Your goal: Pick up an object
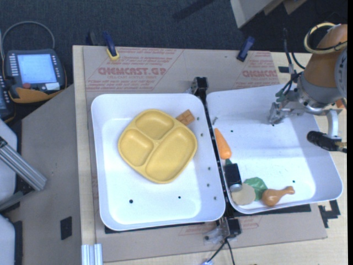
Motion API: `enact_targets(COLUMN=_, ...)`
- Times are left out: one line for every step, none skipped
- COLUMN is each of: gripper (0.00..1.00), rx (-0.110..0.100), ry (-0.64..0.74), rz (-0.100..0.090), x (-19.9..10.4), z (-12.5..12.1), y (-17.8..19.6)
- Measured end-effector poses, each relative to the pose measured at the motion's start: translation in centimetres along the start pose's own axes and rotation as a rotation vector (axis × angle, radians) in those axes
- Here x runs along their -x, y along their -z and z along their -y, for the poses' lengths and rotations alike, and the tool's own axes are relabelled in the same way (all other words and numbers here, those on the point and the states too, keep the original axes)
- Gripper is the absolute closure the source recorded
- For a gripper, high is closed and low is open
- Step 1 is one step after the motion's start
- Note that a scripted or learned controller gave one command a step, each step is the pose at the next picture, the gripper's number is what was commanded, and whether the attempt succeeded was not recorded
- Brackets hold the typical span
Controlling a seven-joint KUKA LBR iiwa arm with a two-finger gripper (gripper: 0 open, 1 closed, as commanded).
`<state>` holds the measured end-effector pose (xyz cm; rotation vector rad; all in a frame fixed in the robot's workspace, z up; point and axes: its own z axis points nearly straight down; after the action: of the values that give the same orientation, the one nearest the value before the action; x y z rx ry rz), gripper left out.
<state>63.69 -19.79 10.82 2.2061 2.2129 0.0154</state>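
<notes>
My gripper point(280, 114) hangs over the back right part of the right bin point(276, 148), with nothing seen in it. Along that bin's left wall lies an orange carrot point(222, 143). Below the carrot sits a small black block point(232, 175). In the front left corner are a pale round piece point(242, 194), a green leafy piece point(256, 184) and a brown drumstick point(277, 194). All of these lie well to the left of and in front of the gripper.
The left bin point(160, 208) holds a yellow divided plate point(158, 146) with a small brown block point(186, 117) at its back right edge. A raised divider point(212, 148) separates the two bins. A tablet point(34, 70) sits off the bench at far left.
</notes>
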Motion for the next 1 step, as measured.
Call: enact_targets(gripper=1.0, rx=-0.015, ry=-0.002, rz=-0.003, x=0.23, z=-0.79, y=4.49)
